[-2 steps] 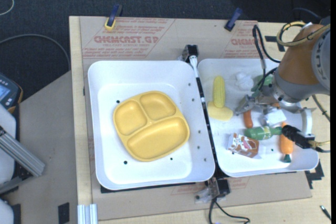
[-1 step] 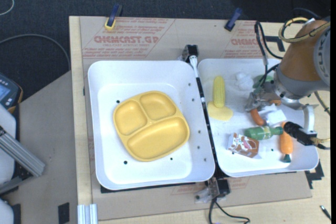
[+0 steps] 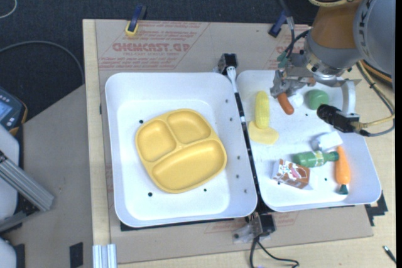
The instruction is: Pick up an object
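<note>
Arm (image 3: 352, 9): reached from upper right over the right bin (image 3: 370, 182).
Gripper (image 3: 284, 95): fingers closed on the small orange sausage (image 3: 286, 103).

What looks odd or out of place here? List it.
Nothing is spilled or broken. The yellow tray sits askew, turned at an angle to the left bin. In the right bin the toys lie loosely scattered, among them the corn, bottle and carrot. The gripper hovers by a small orange piece.
</note>
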You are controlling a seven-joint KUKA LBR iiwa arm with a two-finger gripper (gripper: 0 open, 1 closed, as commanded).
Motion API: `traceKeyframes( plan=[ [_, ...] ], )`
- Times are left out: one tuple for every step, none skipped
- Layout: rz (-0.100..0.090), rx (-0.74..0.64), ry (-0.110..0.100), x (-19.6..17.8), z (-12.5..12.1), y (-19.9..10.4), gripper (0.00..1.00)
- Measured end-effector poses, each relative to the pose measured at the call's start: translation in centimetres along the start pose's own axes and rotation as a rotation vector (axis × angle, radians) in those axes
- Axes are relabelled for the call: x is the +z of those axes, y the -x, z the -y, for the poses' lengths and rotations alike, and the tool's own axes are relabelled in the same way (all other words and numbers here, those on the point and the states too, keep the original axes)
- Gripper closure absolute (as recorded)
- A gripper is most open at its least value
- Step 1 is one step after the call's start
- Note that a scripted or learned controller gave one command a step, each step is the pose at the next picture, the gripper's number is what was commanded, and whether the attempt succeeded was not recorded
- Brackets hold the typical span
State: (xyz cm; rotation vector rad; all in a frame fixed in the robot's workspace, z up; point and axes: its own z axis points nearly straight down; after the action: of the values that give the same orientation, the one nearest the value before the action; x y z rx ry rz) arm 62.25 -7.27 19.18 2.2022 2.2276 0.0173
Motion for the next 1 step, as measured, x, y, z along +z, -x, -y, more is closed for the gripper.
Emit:
traceKeyframes(
  plan=[
    [0.000, 0.004, -0.014, -2.56, 2.64, -8.69, 1.00]
  ],
)
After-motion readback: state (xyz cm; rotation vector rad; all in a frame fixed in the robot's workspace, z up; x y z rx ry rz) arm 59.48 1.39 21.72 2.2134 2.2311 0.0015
